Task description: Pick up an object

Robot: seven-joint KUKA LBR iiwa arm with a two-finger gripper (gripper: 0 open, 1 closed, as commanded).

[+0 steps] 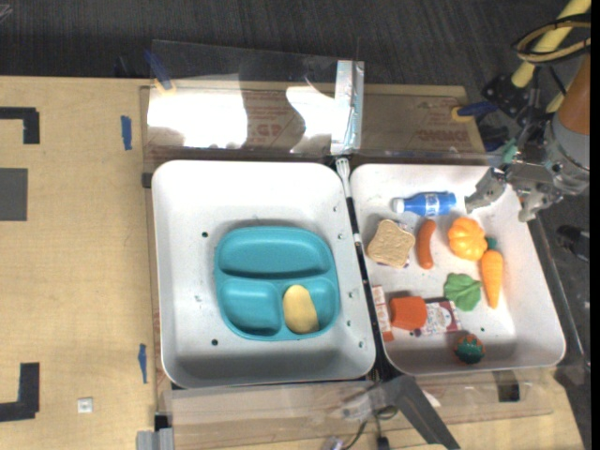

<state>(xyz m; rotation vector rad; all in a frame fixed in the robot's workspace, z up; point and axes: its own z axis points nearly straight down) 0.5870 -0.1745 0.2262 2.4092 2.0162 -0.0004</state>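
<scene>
Nearest you, a small ball sits by the right bin's front edge, while your tool, fingers spread and holding nothing, hovers at its back right corner beside the bottle.

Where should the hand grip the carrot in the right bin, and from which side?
Grip the carrot across its thick orange upper half, coming straight down from above. It lies flat, pointing toward the bin's near edge, with the pumpkin and green leaf crowding its left, so close the fingers left-right.
</scene>
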